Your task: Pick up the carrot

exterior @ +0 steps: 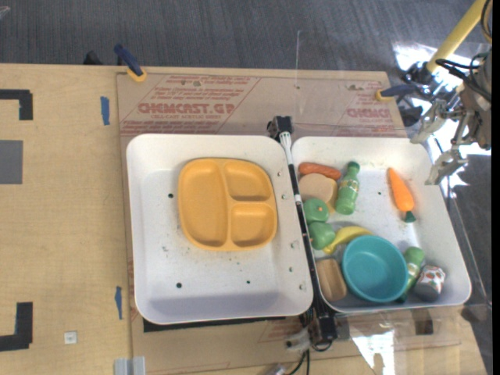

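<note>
Carrot: orange, green stub at its lower end, lay flat on the floor of the right bin, toward that bin's upper right, touching nothing else.

Green bottle: lay left of the carrot, well apart from it, cap pointing up the view.

Sausage: red-orange, lay further left of the carrot, near the bin's top left corner, just above a tan bread slice.

Green vegetable piece: sat below the bread slice, left of the carrot.

Banana: yellow, lay below and left of the carrot, its end against the teal bowl.

Teal bowl: upright, below the carrot, in the lower half of the right bin.

Brown block: rested just left of the bowl, well below the carrot.

Small green item and silver-grey item: sat right of the bowl, below the carrot, near the bin's lower right corner; kind not clear.

Left bin: lay left of the carrot beyond the central divider, and held a yellow divided plate with three compartments.

End effector: hung up and right of the carrot, over the right bin's upper right rim, apart from the carrot; whether it was spread or pressed together could not be told.

Tabletop: pale wood, with a cardboard sheet under the bins, above and left of the carrot.
</note>
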Available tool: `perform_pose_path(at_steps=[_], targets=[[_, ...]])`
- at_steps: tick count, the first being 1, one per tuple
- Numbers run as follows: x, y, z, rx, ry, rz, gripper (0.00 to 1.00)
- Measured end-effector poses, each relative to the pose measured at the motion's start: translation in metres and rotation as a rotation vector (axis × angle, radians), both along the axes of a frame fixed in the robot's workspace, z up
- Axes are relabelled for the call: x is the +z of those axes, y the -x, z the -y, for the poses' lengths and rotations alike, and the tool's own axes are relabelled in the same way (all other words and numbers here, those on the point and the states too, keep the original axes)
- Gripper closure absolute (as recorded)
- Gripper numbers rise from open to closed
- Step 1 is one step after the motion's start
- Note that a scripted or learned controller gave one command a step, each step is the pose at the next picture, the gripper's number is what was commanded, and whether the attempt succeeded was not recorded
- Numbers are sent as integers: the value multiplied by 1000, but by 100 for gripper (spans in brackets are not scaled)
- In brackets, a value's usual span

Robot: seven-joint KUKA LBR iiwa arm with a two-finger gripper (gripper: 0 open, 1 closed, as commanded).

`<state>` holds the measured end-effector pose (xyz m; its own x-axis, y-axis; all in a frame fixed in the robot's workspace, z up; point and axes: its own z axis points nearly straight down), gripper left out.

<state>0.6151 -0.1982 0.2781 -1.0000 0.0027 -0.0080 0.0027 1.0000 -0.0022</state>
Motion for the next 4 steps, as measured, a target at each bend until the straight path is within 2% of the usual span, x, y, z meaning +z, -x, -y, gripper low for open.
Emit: perform_pose_path(at_steps=[1,2,3,4], targets=[[-159,43,23,-16,-6,-18,0],[-189,-10,25,-33,0,6,0],[-174,-14,24,-31,3,19,100],[-187,131,26,-29,-1,0,100]])
